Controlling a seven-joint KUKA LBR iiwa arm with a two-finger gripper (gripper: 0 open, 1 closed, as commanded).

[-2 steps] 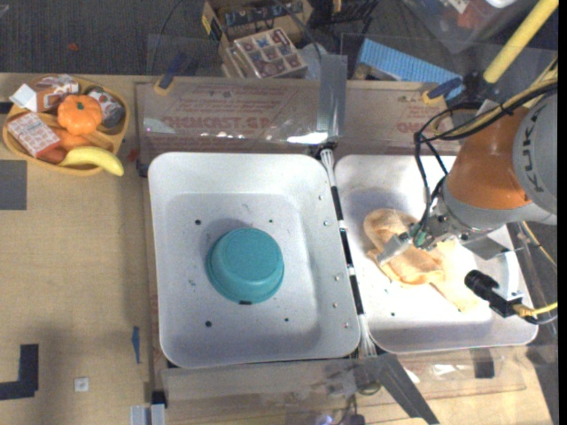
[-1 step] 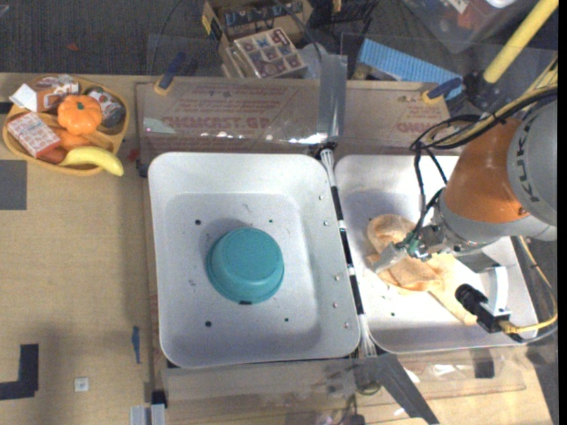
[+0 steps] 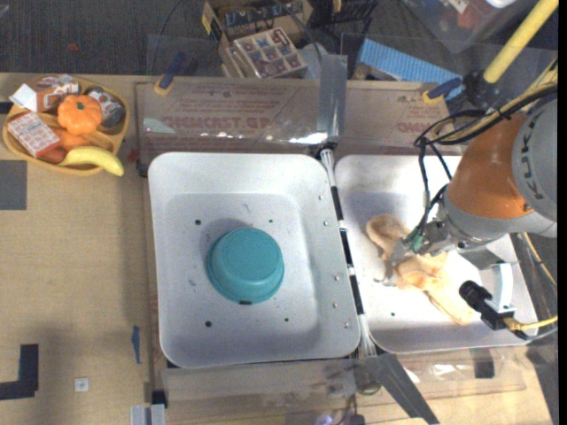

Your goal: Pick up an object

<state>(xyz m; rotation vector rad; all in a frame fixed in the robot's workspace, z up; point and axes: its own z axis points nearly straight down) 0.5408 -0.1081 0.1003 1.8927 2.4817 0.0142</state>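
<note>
1. Camera view, far left: a basket (image 3: 19, 137) of toy food, with a small orange pumpkin (image 3: 80, 113) and a banana (image 3: 93, 158), sat on the desk (image 3: 71, 282), well apart from both bins. It posed no risk to the pick.
2. The left bin (image 3: 173, 193) held one teal bowl (image 3: 246, 265), upside down near its centre. The smooth dome offered poor purchase, so a grasp there would likely have slipped.
3. The right bin (image 3: 372, 326) held the likely target, a pale tan, floppy object (image 3: 416, 273) lying flat on the bin floor.
4. The gripper (image 3: 409, 248) was low over this object, at or near contact. Whether it was clenched or released could not be told, and no hold was confirmed.
5. Judged risks: the limp object could sag free on lifting, or the gripper could pinch an edge alone and drop it.
</note>
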